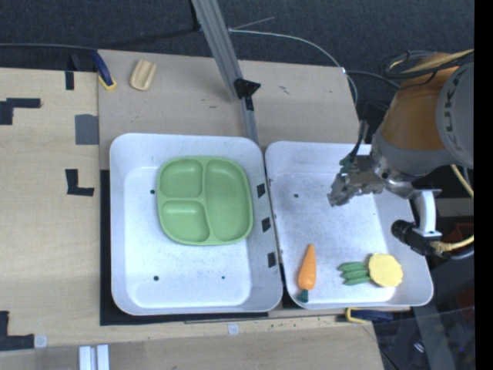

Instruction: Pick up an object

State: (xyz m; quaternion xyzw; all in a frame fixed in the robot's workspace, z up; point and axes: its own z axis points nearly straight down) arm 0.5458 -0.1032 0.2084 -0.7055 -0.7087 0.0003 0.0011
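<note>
An orange toy carrot [307,267] with a green stub lies near the front edge of the right bin [308,164]. To its right a green pea pod [354,272] rests against a yellow flower-shaped piece [385,270] in the front right corner. My gripper [341,193] hangs over the middle right of this bin, well behind those toys, with nothing seen between its fingers. From above, the dark fingers blur together.
The left bin [131,206] holds a green divided plate [206,200]. A grey metal pole [223,45] slants across the back of the bench. A tan block [142,75] and a blue-yellow clip [104,69] lie on the bench behind the left bin.
</note>
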